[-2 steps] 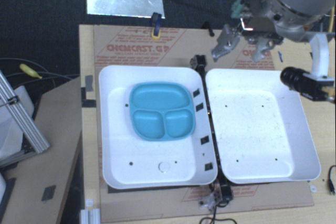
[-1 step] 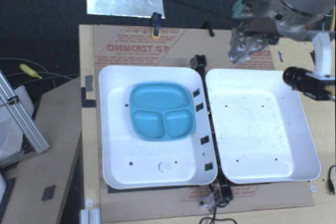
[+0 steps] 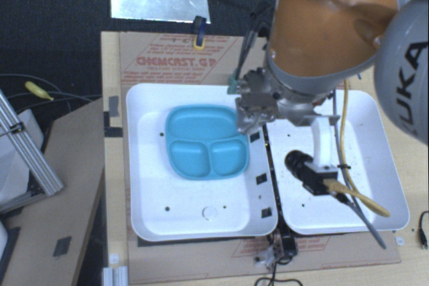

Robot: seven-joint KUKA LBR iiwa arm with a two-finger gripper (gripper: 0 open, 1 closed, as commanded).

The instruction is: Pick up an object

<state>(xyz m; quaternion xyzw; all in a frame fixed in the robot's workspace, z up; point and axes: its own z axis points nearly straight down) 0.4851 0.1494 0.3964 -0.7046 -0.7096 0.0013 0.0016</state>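
Where bins meet, blue tray in left bin

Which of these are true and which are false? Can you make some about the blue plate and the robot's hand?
1. The blue plate lies in the left bin. True.
2. The plate has three sections. True.
3. The plate is upside down. False: its hollow sections face up.
4. The hand hangs over the far right corner of the right bin. False: it is by the plate's upper right edge, near where the two bins meet.
5. A sheet of brown board sticks out behind the bins. True.
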